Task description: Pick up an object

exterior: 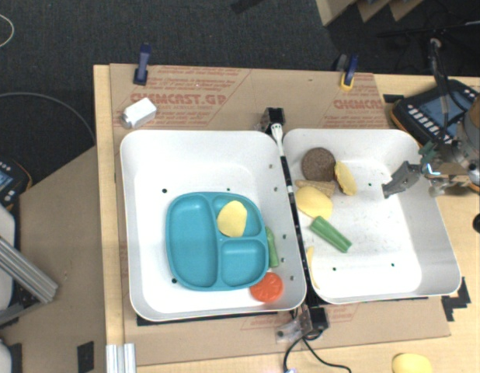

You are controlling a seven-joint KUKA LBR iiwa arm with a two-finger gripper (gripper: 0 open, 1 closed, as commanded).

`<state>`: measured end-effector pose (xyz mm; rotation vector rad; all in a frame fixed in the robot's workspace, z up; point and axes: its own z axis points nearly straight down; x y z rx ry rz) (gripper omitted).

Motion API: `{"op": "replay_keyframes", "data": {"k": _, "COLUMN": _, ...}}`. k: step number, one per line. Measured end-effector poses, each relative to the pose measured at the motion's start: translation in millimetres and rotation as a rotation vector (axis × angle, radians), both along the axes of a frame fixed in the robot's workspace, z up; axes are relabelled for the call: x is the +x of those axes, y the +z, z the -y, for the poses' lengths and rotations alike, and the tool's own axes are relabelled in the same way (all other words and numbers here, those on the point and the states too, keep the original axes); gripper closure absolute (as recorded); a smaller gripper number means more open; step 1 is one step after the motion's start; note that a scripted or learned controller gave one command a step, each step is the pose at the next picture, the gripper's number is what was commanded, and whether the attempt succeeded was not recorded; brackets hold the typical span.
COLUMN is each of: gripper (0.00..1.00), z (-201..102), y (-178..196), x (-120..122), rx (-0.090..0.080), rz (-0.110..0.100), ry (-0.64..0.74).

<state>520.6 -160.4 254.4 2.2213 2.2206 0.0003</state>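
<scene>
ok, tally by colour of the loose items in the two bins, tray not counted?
Yellow: 3
Green: 2
Brown: 1
Orange-red: 1
Total: 7

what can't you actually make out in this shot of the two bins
- Gripper, camera view: dark and blurred over the right bin; its state is unreadable.
- Arm: cut off by the right edge.
- Thin green item: partly hidden beside the blue divided tray, identity unclear.
- Yellow piece at the right bin's left wall: too small to identify.
- Yellow object on the bench: cut by the bottom edge.
</scene>
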Motion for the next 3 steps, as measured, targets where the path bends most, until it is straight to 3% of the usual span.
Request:
{"op": "replay_keyframes", "data": {"k": 1, "gripper": 0.0, "z": -60.8, "y": -68.7, "x": -41.5, "rx": 0.006, "rz": -0.011, "ry": 0.004}}
{"op": "replay_keyframes", "data": {"k": 2, "gripper": 1.0, "z": -56.5, "y": -54.0, "x": -38.0, "rx": -0.001, "rz": 0.003, "ry": -0.001}}
{"op": "replay_keyframes", "data": {"k": 3, "gripper": 1.0, "z": -56.5, "y": -44.0, "x": -37.4, "rx": -0.002, "rz": 0.006, "ry": -0.001}}
